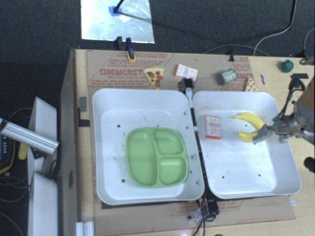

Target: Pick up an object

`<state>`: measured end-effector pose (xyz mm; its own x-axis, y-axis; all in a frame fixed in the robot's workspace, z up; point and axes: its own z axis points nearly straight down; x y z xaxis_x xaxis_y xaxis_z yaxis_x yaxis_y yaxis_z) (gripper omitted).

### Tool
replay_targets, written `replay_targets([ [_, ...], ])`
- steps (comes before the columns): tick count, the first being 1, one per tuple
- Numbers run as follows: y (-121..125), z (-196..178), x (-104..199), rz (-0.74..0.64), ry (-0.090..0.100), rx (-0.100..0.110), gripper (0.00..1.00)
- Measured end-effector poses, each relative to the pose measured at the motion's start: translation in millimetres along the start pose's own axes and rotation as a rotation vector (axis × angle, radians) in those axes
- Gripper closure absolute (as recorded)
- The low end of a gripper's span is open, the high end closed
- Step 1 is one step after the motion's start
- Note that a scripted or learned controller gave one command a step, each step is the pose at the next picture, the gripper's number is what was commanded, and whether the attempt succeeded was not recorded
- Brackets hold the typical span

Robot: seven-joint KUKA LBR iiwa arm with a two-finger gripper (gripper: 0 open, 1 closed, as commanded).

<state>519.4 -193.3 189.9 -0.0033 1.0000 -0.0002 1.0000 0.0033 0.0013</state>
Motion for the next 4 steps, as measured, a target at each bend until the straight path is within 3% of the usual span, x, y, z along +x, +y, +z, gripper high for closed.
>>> replay_targets([
  [1,47.7,102.9,5.0,-0.001,0.001,0.004,0.00],
  [3,134.5,105.5,53.1,-0.001,0.001,0.003,0.00],
  [4,146.5,107.7,73.3,-0.001,0.002,0.014,0.00],
])
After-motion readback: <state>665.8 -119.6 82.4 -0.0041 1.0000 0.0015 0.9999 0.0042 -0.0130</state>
